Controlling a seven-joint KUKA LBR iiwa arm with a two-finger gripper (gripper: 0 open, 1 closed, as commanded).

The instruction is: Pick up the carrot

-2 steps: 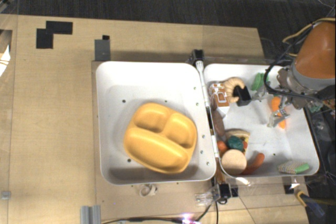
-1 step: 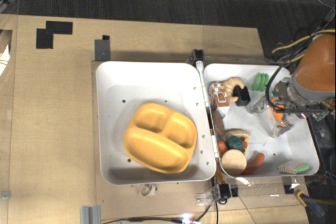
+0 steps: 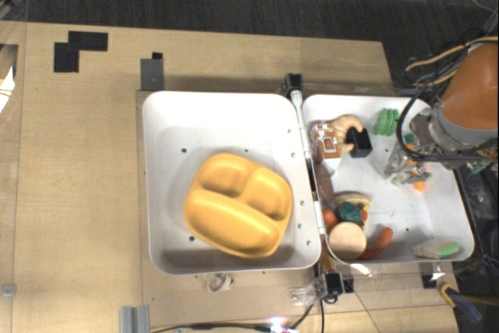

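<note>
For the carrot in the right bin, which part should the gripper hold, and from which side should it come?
Probably the upper right end of the carrot, coming from above with the fingers across its width. It lies slanted, and its lower left end touches the beige ball, so that end leaves little room. The gripper is farther back in the right bin.

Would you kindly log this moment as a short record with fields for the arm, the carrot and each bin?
arm: reaches in from the right; gripper low over the right bin
carrot: small orange piece right beside the gripper; grasp unclear
left bin: large yellow bread-shaped object
right bin: cluster of small toy items at its left side
</note>
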